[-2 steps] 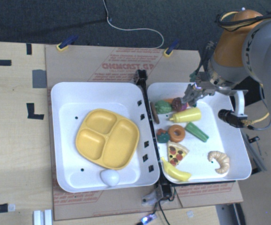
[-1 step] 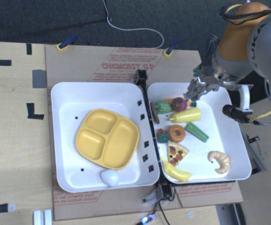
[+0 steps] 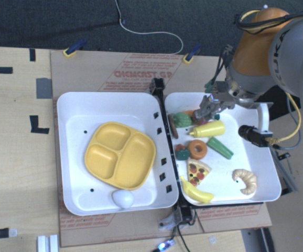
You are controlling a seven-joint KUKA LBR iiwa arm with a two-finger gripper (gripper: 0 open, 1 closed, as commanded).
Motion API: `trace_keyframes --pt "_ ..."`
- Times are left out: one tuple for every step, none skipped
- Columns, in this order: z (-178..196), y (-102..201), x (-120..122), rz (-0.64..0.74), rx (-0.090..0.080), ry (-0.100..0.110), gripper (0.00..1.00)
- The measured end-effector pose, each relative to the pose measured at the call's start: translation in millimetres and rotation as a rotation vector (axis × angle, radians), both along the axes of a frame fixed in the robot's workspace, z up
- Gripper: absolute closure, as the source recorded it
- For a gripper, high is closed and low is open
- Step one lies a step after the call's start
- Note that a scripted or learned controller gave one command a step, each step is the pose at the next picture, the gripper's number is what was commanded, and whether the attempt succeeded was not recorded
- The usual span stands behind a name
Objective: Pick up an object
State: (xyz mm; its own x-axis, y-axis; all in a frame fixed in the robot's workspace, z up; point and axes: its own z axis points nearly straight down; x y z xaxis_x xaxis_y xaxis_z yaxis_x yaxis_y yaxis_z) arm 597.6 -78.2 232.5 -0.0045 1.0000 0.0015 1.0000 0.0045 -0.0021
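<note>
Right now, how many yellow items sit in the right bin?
2. A yellow plastic squeeze bottle lies in the middle near the gripper; a yellow toy banana lies at the near edge. More may hide under the arm.

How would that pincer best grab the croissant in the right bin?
Probably from straight above, closing across the thick middle of the croissant. It lies flat and alone near the bin's right wall, curved, with thin tapered ends that would slip. The fingers would go either side of the arch, where bare floor shows; the pizza slice sits well clear to its left.
</note>
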Motion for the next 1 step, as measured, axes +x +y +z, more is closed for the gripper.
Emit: trace_keyframes --pt "-8.4 35.8 -37.2 -0.001 0.000 0.003 1.00"
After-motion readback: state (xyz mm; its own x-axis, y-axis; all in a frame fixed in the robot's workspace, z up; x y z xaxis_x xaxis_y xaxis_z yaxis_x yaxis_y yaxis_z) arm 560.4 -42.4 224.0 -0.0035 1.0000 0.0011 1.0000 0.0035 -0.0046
